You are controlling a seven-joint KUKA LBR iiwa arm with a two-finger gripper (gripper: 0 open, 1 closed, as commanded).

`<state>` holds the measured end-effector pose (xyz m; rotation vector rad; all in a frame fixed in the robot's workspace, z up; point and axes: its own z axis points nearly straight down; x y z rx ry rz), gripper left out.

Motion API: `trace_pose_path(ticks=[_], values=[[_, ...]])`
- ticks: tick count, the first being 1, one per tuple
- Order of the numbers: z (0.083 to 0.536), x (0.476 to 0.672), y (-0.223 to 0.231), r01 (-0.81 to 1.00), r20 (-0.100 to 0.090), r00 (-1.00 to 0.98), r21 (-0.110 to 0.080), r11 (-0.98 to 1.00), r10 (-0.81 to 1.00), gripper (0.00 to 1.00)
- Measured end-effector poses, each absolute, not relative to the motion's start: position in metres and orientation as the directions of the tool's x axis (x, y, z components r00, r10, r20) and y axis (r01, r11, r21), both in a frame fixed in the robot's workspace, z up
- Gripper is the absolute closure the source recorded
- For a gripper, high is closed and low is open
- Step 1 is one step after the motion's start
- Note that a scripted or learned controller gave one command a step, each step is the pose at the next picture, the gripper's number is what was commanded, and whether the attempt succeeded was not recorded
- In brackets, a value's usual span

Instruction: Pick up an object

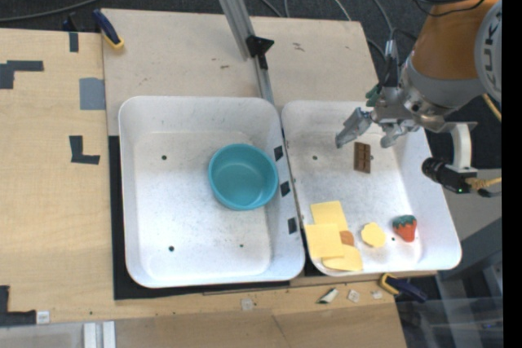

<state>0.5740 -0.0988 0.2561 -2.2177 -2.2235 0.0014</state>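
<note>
Nearest the camera, at the right bin's (424,261) front edge, lie yellow slabs (330,244), a yellow disc (373,235) and a strawberry (404,227). Further back, a brown block (362,156) lies mid-bin, its long axis running near to far. The tool (373,133) hangs just behind and above it, fingers spread and holding nothing; the block lies slightly toward the camera from its tips, so a short drop forward seems needed.

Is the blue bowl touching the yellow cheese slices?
Apart. The camera view shows the blue bowl sitting in the left bin, while the yellow cheese slices lie in the right bin, with both bins' rims between them.
</note>
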Motion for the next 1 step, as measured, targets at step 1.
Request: trace_pose_path(ticks=[1], values=[[0.2562,0.5739,-0.0989,1.0,0.0,-0.002,-0.002,0.002,1.0,0.0]])
